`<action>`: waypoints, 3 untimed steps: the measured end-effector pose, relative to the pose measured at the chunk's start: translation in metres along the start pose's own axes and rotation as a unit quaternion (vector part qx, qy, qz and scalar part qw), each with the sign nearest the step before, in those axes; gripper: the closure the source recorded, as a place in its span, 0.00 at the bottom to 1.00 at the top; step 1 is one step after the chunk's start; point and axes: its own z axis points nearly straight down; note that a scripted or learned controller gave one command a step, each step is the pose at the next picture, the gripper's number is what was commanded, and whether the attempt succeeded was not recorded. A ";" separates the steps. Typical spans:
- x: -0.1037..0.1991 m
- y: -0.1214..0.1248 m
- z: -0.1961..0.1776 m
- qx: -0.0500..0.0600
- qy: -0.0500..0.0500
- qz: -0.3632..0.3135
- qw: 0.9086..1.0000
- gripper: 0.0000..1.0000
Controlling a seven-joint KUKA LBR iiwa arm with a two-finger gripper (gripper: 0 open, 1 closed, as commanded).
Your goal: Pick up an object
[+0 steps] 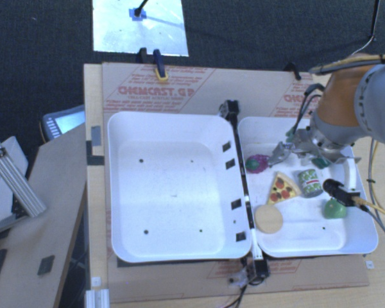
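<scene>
Where the right bin is viewed, a pizza-slice toy, round cookie, small can and green toy are seen lying; the jaws' state at the gripper cannot be told.

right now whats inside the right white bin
Right white bin: a pizza slice toy, tan round disc, green-and-pink toy, small labelled can, green block. The arm covers its far corner.

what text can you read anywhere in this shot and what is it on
"CHEMCAST GP" in red, repeated, on the brown paper-faced sheet under the two white bins.
Label on the small green-and-white can in the right white bin: too small to read.
</scene>
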 end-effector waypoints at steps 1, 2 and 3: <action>0.100 -0.019 -0.066 -0.006 0.000 -0.002 1.000 0.00; 0.032 -0.065 -0.038 -0.001 -0.003 0.007 1.000 0.00; 0.110 -0.056 -0.063 -0.005 -0.001 -0.001 1.000 0.00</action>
